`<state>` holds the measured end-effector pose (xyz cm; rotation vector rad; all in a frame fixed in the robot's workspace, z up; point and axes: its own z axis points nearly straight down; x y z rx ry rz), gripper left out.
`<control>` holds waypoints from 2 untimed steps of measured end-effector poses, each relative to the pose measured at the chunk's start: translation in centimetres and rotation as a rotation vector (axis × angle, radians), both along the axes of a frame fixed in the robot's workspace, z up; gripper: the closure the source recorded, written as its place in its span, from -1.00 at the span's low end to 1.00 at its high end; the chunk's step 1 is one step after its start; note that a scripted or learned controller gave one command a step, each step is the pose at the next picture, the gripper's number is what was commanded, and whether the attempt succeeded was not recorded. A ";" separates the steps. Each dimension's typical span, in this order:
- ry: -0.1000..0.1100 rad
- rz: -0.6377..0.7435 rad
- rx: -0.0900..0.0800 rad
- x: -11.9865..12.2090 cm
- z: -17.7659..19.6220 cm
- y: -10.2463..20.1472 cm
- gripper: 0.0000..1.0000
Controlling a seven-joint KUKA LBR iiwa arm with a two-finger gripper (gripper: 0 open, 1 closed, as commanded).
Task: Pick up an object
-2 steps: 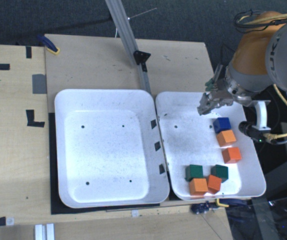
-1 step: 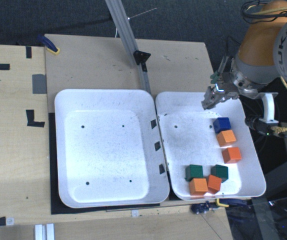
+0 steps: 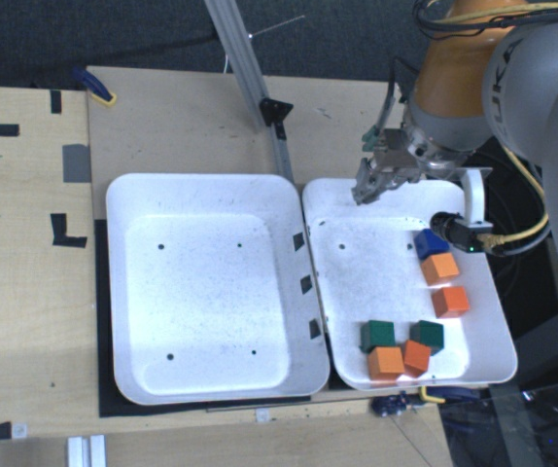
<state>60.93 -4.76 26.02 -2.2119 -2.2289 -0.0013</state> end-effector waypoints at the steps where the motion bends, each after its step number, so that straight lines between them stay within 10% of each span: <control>1: 0.000 -0.001 0.000 1.7 0.4 5.2 1.00; 2: 0.001 -0.001 -0.001 2.5 -0.3 11.2 1.00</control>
